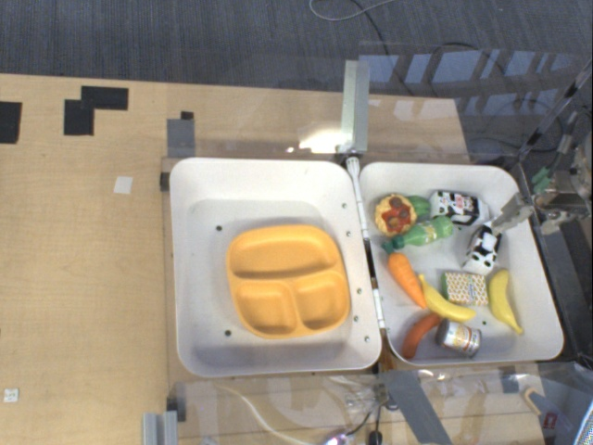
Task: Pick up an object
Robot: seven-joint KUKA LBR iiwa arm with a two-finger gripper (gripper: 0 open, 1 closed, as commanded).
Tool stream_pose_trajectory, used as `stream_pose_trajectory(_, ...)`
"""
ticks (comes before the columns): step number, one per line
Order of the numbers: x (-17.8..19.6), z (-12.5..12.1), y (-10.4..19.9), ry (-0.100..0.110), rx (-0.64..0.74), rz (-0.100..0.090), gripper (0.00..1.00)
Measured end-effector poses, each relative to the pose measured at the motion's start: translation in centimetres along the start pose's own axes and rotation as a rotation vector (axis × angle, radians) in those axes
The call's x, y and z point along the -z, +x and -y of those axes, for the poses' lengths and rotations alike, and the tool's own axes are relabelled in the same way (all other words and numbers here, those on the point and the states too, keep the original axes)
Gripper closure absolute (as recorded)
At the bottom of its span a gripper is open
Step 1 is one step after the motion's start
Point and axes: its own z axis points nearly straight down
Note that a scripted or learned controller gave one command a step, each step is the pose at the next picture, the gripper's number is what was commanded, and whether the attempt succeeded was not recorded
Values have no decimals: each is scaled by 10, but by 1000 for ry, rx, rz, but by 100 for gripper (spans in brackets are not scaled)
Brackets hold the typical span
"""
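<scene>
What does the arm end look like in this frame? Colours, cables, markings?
The gripper is pale grey metal, with a blocky body at the view's right edge that narrows to a slim silvery end. Thin dark lines, either cables or struts, run above it. It is too small and blurred to read any markings.

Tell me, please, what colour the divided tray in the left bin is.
The divided tray is yellow-orange all over, seen clearly in the camera view.

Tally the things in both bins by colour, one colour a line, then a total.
Yellow: 3, tray, two bananas
Orange: 1, carrot
Red: 1, sausage
Green: 1, green toy
Black-and-white: 2, cow-patterned toys
Silver: 1, can
Mixed: 2, pizza toy, cracker box
Total: 11
</scene>
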Motion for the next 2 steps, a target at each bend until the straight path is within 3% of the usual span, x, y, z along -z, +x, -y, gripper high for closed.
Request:
stream_pose_trajectory(1,-39,-124,-7,-3,355,1,0)
stream_pose_trajectory(2,-124,-63,-8,-5,420,1,0)
